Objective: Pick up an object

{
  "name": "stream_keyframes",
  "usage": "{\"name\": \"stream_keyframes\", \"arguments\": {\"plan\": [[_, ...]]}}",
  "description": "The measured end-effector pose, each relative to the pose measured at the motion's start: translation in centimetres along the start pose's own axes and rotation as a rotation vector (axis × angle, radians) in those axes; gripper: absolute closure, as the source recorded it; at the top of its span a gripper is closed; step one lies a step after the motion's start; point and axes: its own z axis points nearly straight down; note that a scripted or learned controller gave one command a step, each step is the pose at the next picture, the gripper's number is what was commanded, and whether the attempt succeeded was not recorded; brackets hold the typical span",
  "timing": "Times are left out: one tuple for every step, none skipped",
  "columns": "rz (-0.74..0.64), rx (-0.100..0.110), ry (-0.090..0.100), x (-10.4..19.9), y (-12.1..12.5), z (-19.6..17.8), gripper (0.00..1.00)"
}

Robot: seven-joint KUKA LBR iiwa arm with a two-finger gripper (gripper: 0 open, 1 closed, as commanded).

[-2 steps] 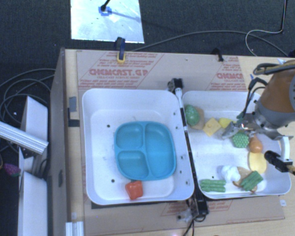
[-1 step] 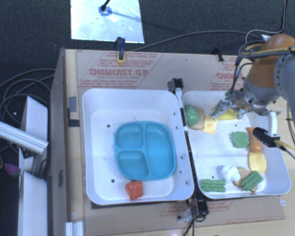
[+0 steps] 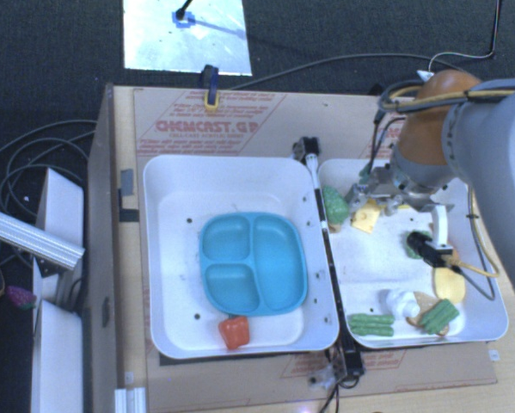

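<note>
You are looking down at a slant on a bench topped with a printed cardboard sheet (image 3: 214, 119), which bears two shallow white bins side by side. The left bin (image 3: 167, 231) holds a blue divided plate (image 3: 253, 262) near its middle, with a red-orange toy (image 3: 234, 332) just beside the plate's near edge. The right bin (image 3: 481, 317) holds scattered toy foods: a green piece (image 3: 334, 205) against the dividing wall, a yellow wedge (image 3: 365, 219) just beside it, a green pea pod (image 3: 370, 323) along the near wall, a white piece (image 3: 402, 302), a green-and-tan item (image 3: 434, 315) and a yellow round (image 3: 449, 284) toward the near right corner. The grey arm (image 3: 489, 136), orange at the wrist, reaches in from your right; its gripper (image 3: 379, 198) sits low over the far part of the right bin, just above the yellow wedge. Whether it is wide, narrow or holding anything cannot be told here. Beyond the bench lies dark carpet (image 3: 343, 15) with a pale square panel (image 3: 186, 24) and trailing cables (image 3: 33, 144); white equipment (image 3: 55, 231) stands at your left.
</note>
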Motion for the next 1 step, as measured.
{"name": "stream_keyframes", "arguments": {"plan": [[-0.002,-0.002,0.001,0.07,0.1,-1.08,1.0]]}}
